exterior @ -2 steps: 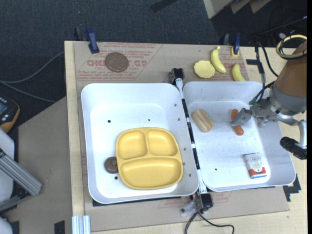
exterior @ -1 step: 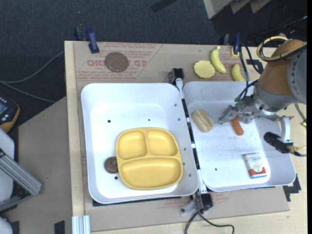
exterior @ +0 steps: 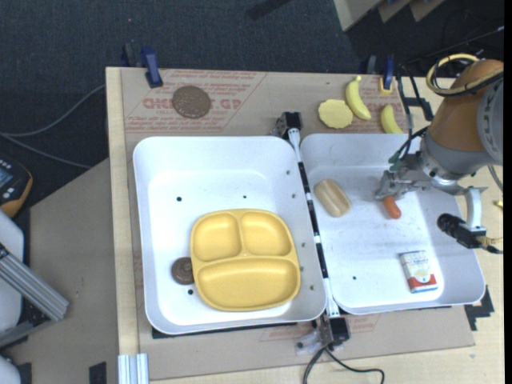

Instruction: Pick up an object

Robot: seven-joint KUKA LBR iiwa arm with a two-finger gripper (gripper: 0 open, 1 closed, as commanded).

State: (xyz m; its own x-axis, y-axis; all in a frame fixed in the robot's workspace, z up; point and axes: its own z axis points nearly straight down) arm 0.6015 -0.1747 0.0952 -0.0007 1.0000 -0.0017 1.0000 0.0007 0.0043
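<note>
My gripper (exterior: 390,189) hangs just above the small orange piece (exterior: 391,207), centre-right, ready to grab; its spread I cannot tell.

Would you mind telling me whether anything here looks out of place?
Yes: two bananas, a yellow slice and a brown disc lie on the bench, outside the bins.

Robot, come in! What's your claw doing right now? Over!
Gripper low in right bin, above small orange piece. Bread roll alongside. Nothing blocking.
</note>
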